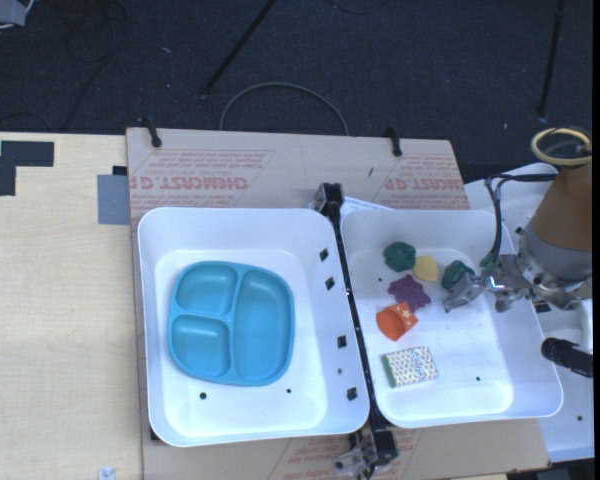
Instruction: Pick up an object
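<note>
The right bin (480, 388) holds several small objects. A green piece (400, 256) and a yellow piece (426, 269) lie near its far side. Below them are a purple piece (409, 291) and an orange piece (396, 320), and a patterned box (410, 366) lies nearer the front. My gripper (458, 291) hangs low over the bin's middle right, right beside a dark teal object (457, 271). Whether it touches or holds that object cannot be made out. The grey arm with its orange band (565, 208) comes in from the right.
The left bin (160, 268) carries a blue divided plate (232, 322). A black divider (342, 308) separates the two bins. Both bins rest on a cardboard sheet (280, 173). A light wooden bench top (50, 308) lies to the left. Cables run by the arm (497, 218).
</note>
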